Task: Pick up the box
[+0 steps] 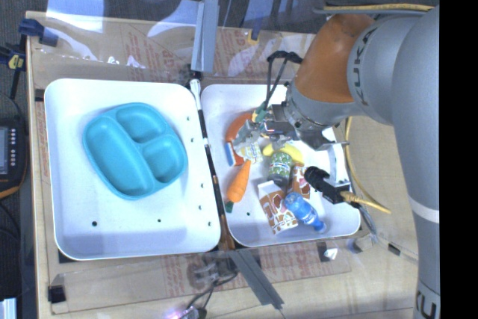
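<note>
Now hangs low over the back-left part of the right bin [246, 229], gripper [256, 132] close to an orange object [237, 126] and near the upper end of the carrot [239, 181]. Spread or closed: cannot tell from this slant. Shows nothing gripped, so most likely sits in the approach stage.

Must look elsewhere for the box [273, 207]: flat on the floor of the same bin, towards its front edge, white with brown-red print, just right of the carrot's lower end. Touches the blue bottle [305, 213] along its right side, perhaps partly under it; hard to say which. Stands apart from the gripper, with a yellow-green fruit [282, 159] roughly between.

To do the step well:
- Move towards the front of the bin and centre over the bare left half of the box, away from the bottle.
- Turn the wrist to close across the shorter side, not corner to corner.
- Come down straight and go nearly to the bin floor, since a flat box probably offers little height to grip.
- Keep clear of the carrot on the way down; a nudge there could skew the box.
- Lift slowly and check for the bottle riding along.

Right bin: crowded with orange object, carrot, fruit, box, bottle, plus a small blue stick [228, 155] by the left wall.

Left bin [75, 213]: holds a single blue divided tray [136, 149], set askew, three compartments, nothing seen inside them.
</note>
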Tool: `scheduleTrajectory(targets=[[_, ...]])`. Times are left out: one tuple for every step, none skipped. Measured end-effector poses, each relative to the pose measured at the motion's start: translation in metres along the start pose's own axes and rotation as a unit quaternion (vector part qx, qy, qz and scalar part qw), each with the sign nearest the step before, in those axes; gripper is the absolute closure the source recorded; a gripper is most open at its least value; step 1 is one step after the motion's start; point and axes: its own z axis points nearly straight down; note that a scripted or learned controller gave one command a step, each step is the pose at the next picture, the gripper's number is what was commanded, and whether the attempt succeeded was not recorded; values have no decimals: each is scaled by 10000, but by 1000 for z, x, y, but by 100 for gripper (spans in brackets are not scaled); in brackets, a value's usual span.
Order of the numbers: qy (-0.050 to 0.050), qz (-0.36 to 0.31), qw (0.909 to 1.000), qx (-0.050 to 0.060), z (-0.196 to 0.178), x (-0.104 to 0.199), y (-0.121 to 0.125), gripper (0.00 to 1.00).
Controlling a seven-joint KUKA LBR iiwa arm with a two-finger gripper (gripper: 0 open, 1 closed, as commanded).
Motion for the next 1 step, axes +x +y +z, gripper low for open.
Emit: scheduleTrajectory(targets=[[-3,-371,9993,-14,88,-43,28,0]])
